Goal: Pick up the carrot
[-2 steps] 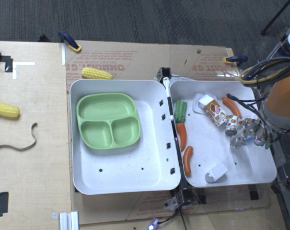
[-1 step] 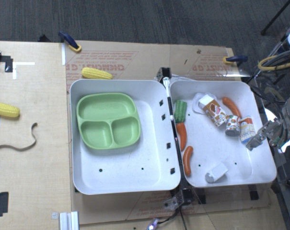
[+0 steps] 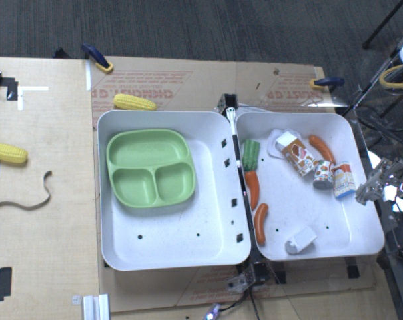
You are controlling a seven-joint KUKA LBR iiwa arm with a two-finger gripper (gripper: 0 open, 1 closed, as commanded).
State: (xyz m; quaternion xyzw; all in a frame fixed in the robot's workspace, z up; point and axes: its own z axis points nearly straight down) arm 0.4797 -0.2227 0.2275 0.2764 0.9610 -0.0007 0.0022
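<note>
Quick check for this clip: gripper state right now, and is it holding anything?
Gripper: at the right bin's right edge; open or shut cannot be told. Nothing seen held. The carrot lies by the bin's left wall.

A green divided plate [image 3: 150, 167] lies in the left bin [image 3: 168, 245]; two corn cobs [image 3: 134, 102] (one [image 3: 6, 153] at far left) rest on the bench, upper left of frame.

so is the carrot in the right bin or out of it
In. The carrot lies flat inside the right bin, against its left wall.
</note>
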